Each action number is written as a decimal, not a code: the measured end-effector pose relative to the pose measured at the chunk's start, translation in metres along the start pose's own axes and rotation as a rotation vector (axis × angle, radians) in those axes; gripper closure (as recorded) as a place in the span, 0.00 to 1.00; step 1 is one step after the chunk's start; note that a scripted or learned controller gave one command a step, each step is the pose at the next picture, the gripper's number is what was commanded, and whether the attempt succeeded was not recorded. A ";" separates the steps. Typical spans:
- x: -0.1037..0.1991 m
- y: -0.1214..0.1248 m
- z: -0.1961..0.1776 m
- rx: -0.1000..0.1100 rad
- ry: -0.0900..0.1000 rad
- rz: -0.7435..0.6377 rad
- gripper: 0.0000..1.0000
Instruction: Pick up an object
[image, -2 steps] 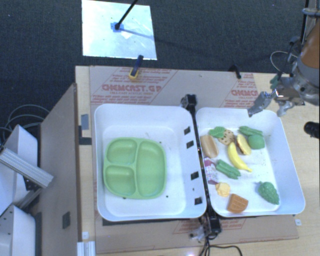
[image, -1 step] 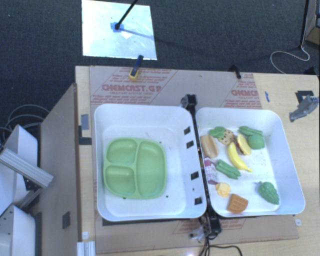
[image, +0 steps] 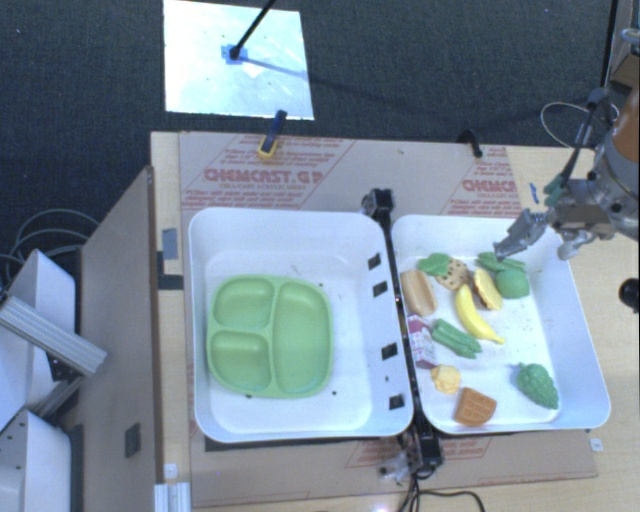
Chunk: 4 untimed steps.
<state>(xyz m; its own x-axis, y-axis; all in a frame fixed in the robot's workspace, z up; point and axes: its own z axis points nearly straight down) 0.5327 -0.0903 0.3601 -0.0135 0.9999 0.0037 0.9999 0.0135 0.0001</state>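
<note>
Green divided tray (image: 269, 335) in left bin (image: 215, 243); possibly cables (image: 40, 235) beside bench.

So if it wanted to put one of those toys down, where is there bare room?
Left bin: bare floor behind the green tray and along its right side. Right bin: open floor between the banana and the green bumpy toy. It is crowded around the hot dog and under the gripper.

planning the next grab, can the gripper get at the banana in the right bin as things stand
Probably yes. The banana lies open from above in the right bin, and the gripper hovers just up-right of it. The hot dog and green pepper lie close beside it.
</note>
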 end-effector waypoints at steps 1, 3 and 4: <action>-0.084 0.003 0.093 0.005 -0.005 0.019 0.00; -0.023 0.035 0.272 -0.010 -0.005 0.006 0.00; -0.072 0.010 -0.011 -0.021 -0.011 0.012 0.00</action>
<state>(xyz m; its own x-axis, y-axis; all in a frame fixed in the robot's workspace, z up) 0.5436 -0.1617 0.3712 -0.0017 1.0000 -0.0070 0.9998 0.0018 0.0213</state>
